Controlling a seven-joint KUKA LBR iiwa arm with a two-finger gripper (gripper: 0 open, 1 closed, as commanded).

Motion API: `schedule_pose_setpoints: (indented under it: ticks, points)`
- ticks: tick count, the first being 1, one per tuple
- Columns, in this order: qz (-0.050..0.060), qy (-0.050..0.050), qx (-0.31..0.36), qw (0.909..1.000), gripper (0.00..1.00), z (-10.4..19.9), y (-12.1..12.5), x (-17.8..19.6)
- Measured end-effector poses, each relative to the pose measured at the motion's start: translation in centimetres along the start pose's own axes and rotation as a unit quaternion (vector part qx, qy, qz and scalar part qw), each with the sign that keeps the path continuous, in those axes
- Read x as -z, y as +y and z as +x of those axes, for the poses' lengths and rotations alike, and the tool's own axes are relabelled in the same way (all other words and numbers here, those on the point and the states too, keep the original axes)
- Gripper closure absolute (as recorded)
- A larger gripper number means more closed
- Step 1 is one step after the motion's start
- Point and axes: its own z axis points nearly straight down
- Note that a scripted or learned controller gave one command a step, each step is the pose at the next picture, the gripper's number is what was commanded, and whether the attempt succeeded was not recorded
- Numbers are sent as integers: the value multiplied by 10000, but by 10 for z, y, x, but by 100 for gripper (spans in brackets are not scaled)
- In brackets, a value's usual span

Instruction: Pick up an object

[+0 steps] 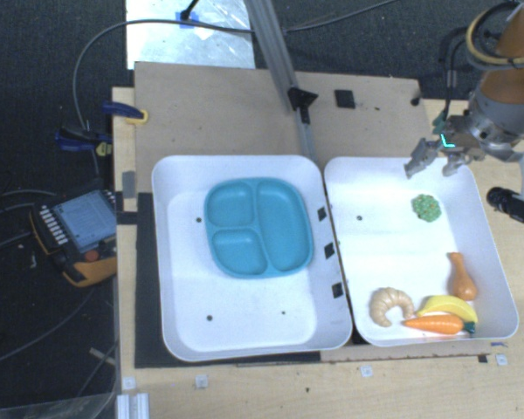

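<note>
A grey KUKA arm [505, 68] with an orange band reaches in from the right, its gripper [437, 164] poised over the far rim of the right bin [393, 251], the two dark fingers [418, 161] spread wide apart with bare white plastic showing between them; they hold nothing and touch none of the objects.

Left of the fingers sits the left bin [183, 312], the two shallow white trays lying side by side on a brown bench board [218, 103]. Inside the left bin rests a blue divided plate [258, 227] (three compartments, all bare), well apart from the fingers.

The pickable items all lie in the right bin. Nearest, just below the fingertips toward the camera, is a small green broccoli floret [426, 207], close to the gripper but not in contact. Farther toward the near edge, an orange-brown squash-shaped piece [459, 276] lies near the bin's right wall. In the near right corner a yellow banana [448, 306] rests against an orange carrot [434, 325], with a tan croissant [391, 304] just to their left.

Beyond the bench, dark carpet surrounds the rig. Far to the left of the fingers a handheld control pendant [77, 234] lies on the floor among black cables, and clamps [92, 138] grip the bench's left edge. A grey pole [275, 46] slants across the board toward a shiny sheet [192, 16] at the top.
</note>
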Motion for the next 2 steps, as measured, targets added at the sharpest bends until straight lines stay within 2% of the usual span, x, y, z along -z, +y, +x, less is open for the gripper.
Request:
schedule_pose_setpoints:
  ticks: [1,2]
  points:
    - [-12,-2,2,10000,0,0,1,1]
    - [1,-4,-10,10000,0,2,-5,-42]
